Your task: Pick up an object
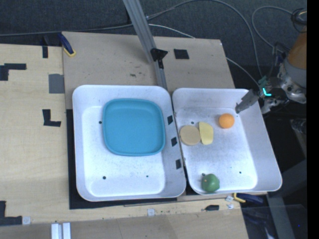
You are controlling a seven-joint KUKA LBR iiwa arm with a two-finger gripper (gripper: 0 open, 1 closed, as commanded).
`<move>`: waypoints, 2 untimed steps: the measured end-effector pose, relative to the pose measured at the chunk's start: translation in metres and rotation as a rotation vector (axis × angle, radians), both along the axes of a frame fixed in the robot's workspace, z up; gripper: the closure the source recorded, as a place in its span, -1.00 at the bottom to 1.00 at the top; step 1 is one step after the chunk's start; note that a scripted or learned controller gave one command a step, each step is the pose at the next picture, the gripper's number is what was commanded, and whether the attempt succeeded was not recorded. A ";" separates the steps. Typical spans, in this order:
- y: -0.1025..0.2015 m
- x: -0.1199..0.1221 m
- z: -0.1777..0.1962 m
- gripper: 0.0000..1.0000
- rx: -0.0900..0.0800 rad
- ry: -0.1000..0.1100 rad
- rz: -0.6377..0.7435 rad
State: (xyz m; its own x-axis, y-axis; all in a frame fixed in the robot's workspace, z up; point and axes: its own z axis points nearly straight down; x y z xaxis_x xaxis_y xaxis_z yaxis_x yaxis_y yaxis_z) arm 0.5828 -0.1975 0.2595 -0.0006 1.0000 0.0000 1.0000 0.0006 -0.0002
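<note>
Pick-up entry: nothing lifted yet; hand (247, 102) at the right bin's (259, 156) far right rim.

I log four loose items in that bin, none taken: orange ball (226, 121) just beside and below the hand, closest candidate; yellow piece (206, 133) and tan disc (189, 135), touching, farther left; green ball (211, 182) well below. Blue plate (133, 126) in the left bin (87, 148), far left. I cannot tell the hand's state. Approach, grasp and lift all remain.

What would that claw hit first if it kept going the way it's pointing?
Probably the orange ball. The gripper slants down and left over the right bin, and the ball lies just past its tip. Height is hard to judge, so it could pass above.
</note>
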 end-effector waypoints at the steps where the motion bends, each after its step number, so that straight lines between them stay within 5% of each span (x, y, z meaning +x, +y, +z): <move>1: 0.000 0.000 0.000 -1.00 0.000 0.000 0.000; 2: -0.008 0.003 -0.058 -1.00 0.001 0.005 -0.001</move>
State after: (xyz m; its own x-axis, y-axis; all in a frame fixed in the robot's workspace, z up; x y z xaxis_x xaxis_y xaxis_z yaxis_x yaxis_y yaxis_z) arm 0.5859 -0.2052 0.2018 0.0000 1.0000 0.0013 1.0000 0.0000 -0.0056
